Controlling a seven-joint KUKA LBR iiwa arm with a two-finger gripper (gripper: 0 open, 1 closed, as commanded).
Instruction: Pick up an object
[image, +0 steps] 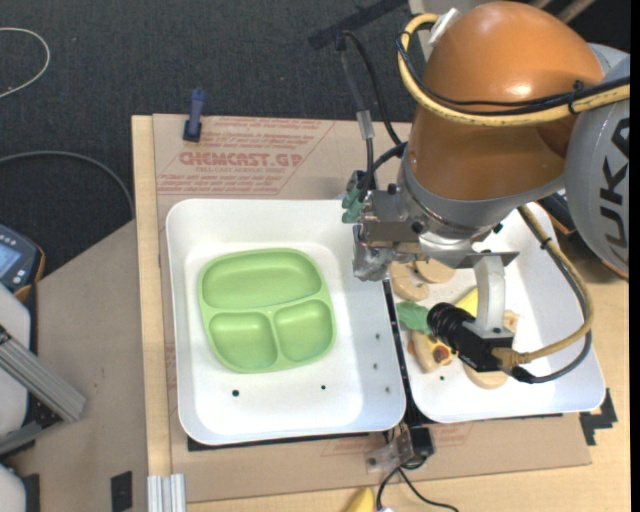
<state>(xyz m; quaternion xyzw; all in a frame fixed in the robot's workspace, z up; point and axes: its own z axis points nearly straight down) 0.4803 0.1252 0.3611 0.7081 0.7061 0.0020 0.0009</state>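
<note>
Big picture first: the grey arm (490, 100) with its orange band looms across the upper right, leaning in over the desk (100, 290). Under the bins lies a brown sheet (250, 150) printed with red lettering. Two white bins sit side by side on it. The left bin (185, 330) carries a green divided plate (265, 308) with three compartments, lying flat, a little left of the bin's middle. The right bin (575, 395) is half covered by the arm. Now the hand (372, 255): it's down low where the two bins meet, towards the far end, near the plate's right rim. Wide or narrow? From this angle I cannot tell. The things to pick are all in the right bin, bunched by its left wall: pale wooden discs (420, 275) just beside the hand, a tan piece (488, 378) nearer the front, a green piece (410, 315) and a yellow piece (465, 298) between them. Smallest of all, a blue clip (194, 115) at the sheet's far left corner
</note>
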